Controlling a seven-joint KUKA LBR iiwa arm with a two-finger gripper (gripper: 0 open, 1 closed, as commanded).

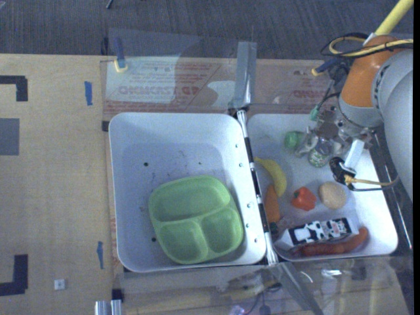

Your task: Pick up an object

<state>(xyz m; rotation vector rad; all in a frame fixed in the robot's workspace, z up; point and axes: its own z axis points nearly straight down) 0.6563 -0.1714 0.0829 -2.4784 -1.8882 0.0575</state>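
Two white bins side by side on table: left bin [125, 143], right bin [380, 231]. Left bin: one green divided plate [195, 218]. Right bin: one banana [274, 174], one carrot [272, 203], one red pepper [303, 199], one tan potato [333, 195], one cow-print box [319, 230], one sausage [331, 244], one green object [293, 138]. Gripper [319, 146] low in right bin's far part, beside green object; whether anything is held: cannot tell. Arm enters from right, orange band above wrist. Table light wood, blue tape marks; dark carpet beyond.

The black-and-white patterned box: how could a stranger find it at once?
Look in the right white bin, along its near edge. There the flat black-and-white cow-patterned box lies just above a long reddish-brown sausage. It alone among the rounded toy foods is rectangular and two-toned.
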